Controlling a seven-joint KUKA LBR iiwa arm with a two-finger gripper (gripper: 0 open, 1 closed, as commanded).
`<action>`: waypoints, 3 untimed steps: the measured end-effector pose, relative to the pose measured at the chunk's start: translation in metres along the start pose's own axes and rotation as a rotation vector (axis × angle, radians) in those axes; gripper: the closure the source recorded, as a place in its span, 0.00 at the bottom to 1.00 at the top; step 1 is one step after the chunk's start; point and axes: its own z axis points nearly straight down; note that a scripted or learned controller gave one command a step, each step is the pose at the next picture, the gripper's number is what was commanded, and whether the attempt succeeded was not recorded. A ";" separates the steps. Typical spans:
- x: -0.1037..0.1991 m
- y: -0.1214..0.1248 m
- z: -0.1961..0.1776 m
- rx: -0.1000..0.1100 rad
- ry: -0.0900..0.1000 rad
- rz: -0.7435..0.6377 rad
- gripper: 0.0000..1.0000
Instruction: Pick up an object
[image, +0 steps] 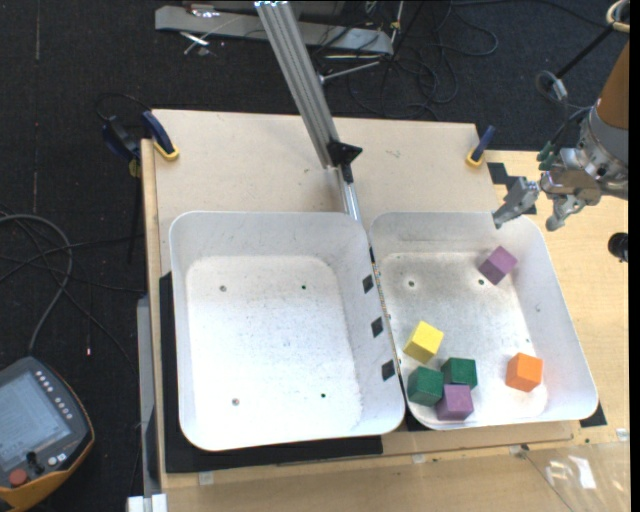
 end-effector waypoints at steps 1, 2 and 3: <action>0.046 0.002 -0.010 -0.001 0.002 -0.004 0.00; -0.005 -0.017 0.129 0.007 0.002 0.007 0.00; 0.035 -0.064 0.195 -0.001 0.000 0.003 0.00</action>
